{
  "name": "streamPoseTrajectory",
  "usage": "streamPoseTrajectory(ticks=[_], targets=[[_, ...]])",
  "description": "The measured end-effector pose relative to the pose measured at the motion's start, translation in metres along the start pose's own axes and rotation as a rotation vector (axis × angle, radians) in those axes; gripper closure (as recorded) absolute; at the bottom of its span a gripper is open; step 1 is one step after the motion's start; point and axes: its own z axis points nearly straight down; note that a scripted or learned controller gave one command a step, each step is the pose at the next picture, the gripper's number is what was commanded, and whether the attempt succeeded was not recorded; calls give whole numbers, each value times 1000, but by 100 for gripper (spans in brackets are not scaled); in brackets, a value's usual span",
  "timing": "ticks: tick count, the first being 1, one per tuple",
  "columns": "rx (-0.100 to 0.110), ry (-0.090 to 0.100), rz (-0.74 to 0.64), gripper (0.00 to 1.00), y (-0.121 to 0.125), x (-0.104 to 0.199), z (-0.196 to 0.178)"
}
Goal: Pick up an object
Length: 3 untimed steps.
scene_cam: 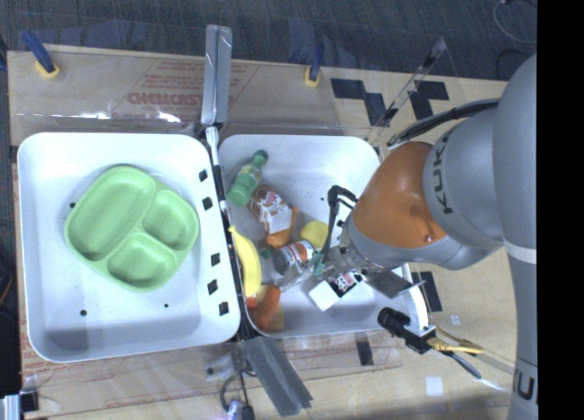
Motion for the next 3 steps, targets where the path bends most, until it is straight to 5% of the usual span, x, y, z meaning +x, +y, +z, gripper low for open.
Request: streamPoseTrajectory(ticks=[1, 2, 3], targets=[[-1, 0, 270, 0, 40, 20, 9], [0, 1, 268, 100, 40, 20, -1], [-1, 1, 395, 100, 68, 91, -112]])
